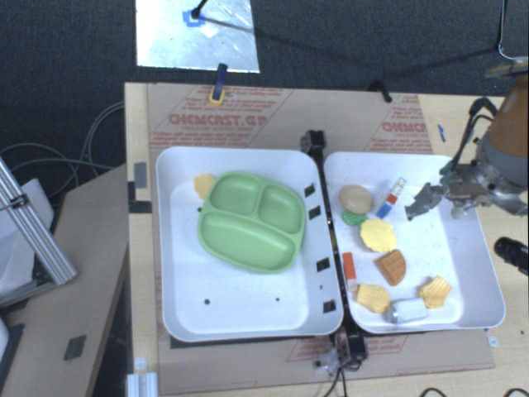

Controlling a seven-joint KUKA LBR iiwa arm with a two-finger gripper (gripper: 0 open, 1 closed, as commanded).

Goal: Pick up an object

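Observation:
My gripper point(440, 201) hangs over the right side of the right bin point(471, 255), its fingers spread apart with nothing between them. To its left lie a blue, white and red tube point(392, 198), a beige oval piece point(357, 198) and a small green piece point(353, 218). Below those are a yellow round piece point(378, 236), a brown wedge point(392, 266) and an orange stick point(348, 265). Near the bin's front edge sit two yellow ridged pieces point(372, 297) point(435, 291) and a white cylinder point(408, 310).
The left bin point(186, 296) holds a green divided plate point(250, 221), with a small yellow item point(203, 186) at the plate's upper left. A black divider with clips point(324, 222) runs between the bins. Cables lie to the left of the bench.

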